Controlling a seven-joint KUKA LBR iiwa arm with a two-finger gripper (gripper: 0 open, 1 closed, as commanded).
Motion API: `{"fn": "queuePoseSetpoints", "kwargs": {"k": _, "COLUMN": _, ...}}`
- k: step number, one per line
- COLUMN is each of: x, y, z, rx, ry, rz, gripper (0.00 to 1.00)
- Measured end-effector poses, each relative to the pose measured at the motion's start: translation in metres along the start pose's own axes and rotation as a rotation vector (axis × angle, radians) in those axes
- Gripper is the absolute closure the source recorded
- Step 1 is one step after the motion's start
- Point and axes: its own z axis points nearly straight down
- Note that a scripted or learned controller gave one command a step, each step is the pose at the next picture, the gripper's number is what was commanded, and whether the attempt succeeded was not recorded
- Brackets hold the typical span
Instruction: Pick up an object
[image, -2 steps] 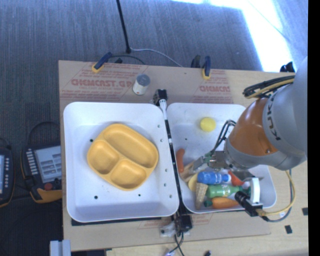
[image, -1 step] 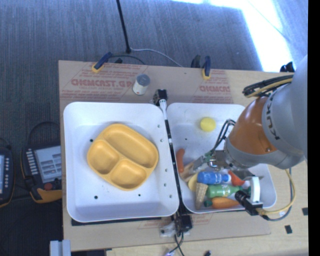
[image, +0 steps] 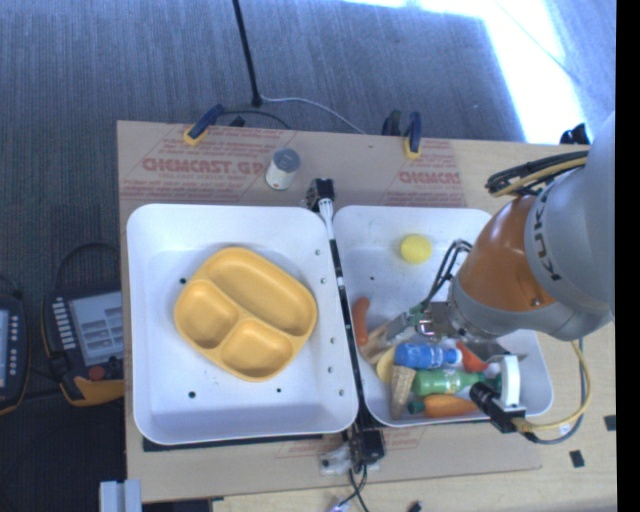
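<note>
Looking down from the camera view: the bench has two shallow white plastic bins side by side. The left bin (image: 150, 400) has a yellow plastic divided tray (image: 245, 312) with three compartments sitting roughly in the middle, tilted a bit on the diagonal. The right bin (image: 380, 225) is where the clutter is. There's a small yellow ball (image: 415, 248) off by itself near the top, and down toward the near edge a pile of toy stuff: a blue plastic bottle (image: 427, 355), a green bottle (image: 448, 382) just below it and touching, an orange carrot-shaped piece (image: 448, 406) under that, a tan cone-shaped piece (image: 400, 388) to their left, and a thin orange stick (image: 360, 318) by the divider.

The grey arm with the orange band (image: 510, 262) comes in from the right and hangs over that pile. The gripper (image: 428, 325) sits just above the blue bottle, but honestly I cannot tell how it's set or whether it's got anything.

On the bench beyond the bins there's a small grey-capped white cylinder (image: 283, 168).
</note>
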Motion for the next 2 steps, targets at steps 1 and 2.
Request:
{"fn": "queuePoseSetpoints", "kwargs": {"k": 1, "x": 0.000, "y": 0.000, "z": 0.000, "rx": 0.000, "ry": 0.000, "rz": 0.000, "gripper": 0.00}}
{"fn": "queuePoseSetpoints", "kwargs": {"k": 2, "x": 0.008, "y": 0.001, "z": -0.010, "rx": 0.006, "ry": 0.018, "rz": -0.009, "gripper": 1.00}}
